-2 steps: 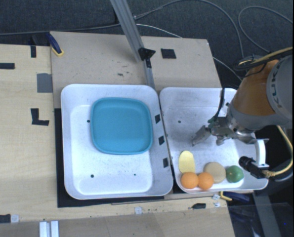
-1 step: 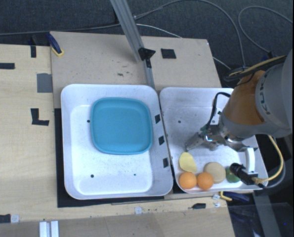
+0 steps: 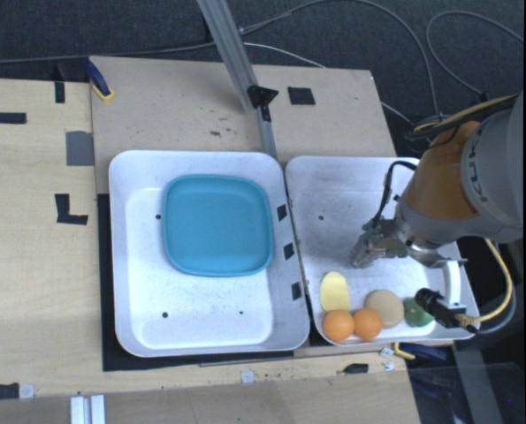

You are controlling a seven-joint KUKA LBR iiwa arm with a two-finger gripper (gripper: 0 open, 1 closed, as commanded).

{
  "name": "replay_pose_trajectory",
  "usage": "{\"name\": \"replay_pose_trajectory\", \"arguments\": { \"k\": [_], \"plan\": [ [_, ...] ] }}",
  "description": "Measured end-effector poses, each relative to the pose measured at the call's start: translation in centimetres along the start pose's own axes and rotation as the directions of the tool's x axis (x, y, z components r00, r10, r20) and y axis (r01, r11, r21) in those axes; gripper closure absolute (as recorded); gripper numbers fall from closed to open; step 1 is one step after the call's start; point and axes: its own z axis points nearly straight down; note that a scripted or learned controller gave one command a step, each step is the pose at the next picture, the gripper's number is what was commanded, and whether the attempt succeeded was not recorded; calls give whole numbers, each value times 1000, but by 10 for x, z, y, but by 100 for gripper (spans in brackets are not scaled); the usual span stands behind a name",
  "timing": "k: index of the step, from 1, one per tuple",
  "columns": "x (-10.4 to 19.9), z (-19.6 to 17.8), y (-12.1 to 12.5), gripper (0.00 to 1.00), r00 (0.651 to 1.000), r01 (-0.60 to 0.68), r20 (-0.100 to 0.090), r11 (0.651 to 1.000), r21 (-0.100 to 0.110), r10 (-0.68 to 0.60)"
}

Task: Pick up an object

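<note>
Frankly, whether the fingers (image 3: 366,253) are spread or closed, I cannot tell.

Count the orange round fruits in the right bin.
2: one orange ball and a second touching it, both against the right bin's near wall. The arm may hide more.

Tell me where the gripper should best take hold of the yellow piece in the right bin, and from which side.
Probably across the narrow width of the yellow piece, coming straight down from above. It lies flat and longish, its far end free. The two oranges sit close at its near end, and the bin wall stands to its left, so a sideways approach looks crowded.
</note>
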Motion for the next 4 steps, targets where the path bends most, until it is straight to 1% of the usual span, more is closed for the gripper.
{"name": "replay_pose_trajectory", "arguments": {
  "k": [1,2,3,4],
  "plan": [
    [-3,-58,9,100,1000,1,-1,1000,-1,-1],
    [2,-118,7,100,1000,1,-1,1000,-1,-1],
    [2,-132,7,100,1000,1,-2,1000,3,-1],
    [48,-122,12,100,1000,4,-3,1000,5,-4]
  ]
}}
